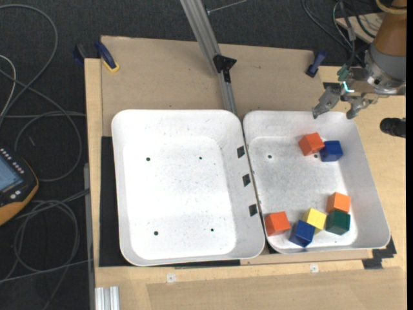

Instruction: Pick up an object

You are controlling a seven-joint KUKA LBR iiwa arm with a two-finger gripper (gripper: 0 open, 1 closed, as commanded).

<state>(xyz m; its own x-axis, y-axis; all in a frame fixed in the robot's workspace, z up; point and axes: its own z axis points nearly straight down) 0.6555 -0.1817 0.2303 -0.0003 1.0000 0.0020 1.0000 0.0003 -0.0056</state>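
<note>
My gripper (pixel 335 112) hangs over the far edge of the right bin (pixel 284 173), its two fingers spread open with nothing between them. Just below and left of it, an orange block (pixel 311 143) lies against a blue block (pixel 332 150) in the bin's far half. Near the front wall sit another orange block (pixel 278 222), a blue block (pixel 301 232), a yellow block (pixel 316 218), a green block (pixel 337 222) and an orange block (pixel 339 203).
The left bin (pixel 177 186) lies beside the right one, joined by black clips. A slanted metal pole (pixel 206 37) crosses the bench behind the bins. Blue clamps (pixel 315 63) grip the board's far corners. Cables and a handheld pendant (pixel 13 179) lie on the floor at left.
</note>
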